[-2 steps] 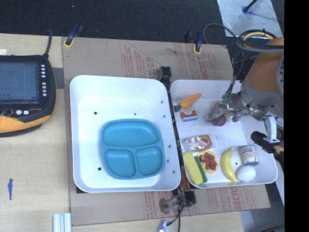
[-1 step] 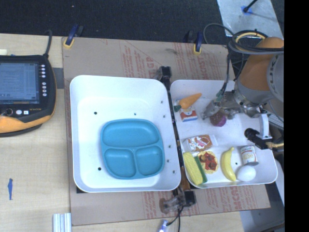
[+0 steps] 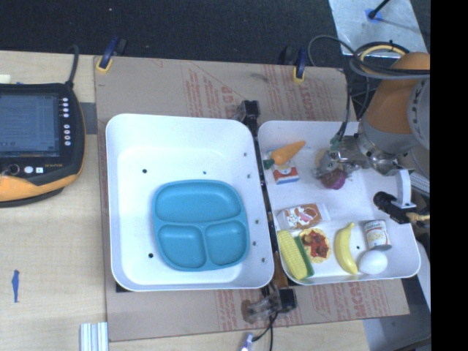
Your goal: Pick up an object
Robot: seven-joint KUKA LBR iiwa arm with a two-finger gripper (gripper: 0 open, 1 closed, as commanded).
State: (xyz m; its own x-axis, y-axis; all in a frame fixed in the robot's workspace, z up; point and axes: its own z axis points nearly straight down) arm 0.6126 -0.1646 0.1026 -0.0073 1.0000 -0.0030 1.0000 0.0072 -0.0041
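Task progress stands at the approach or contact stage: no object is seen lifted clear of the bench. Grey KUKA arm with orange band (image 3: 391,104) reaches in from the right of the camera view, and its two-finger gripper (image 3: 333,163) sits low over the upper part of the right-hand shallow white bin (image 3: 409,269). Directly at the gripper tip lies a small dark purple rounded item, possibly a toy plum or grape cluster (image 3: 335,179); it appears to touch the gripper, but whether it is clamped cannot be told, and finger state cannot be read from this view. Other candidates remain resting in the same bin: an orange toy carrot (image 3: 288,152) at upper left, a small red-and-white carton (image 3: 286,174) just below it, a flat printed food packet (image 3: 302,216) near the middle, a yellow corn cob with green husk (image 3: 293,254) and a red-topped pizza slice (image 3: 316,244) at lower left, a yellow toy banana (image 3: 345,248), a small labelled tin can (image 3: 375,233) and a white egg-shaped ball (image 3: 374,262) at lower right. The left-hand shallow white bin (image 3: 131,152) holds a blue three-compartment plastic tray (image 3: 199,223). A teach pendant with dark screen (image 3: 33,137) lies on the bench, well apart on the left. Remaining work, as judged: secure a grip and raise the object.
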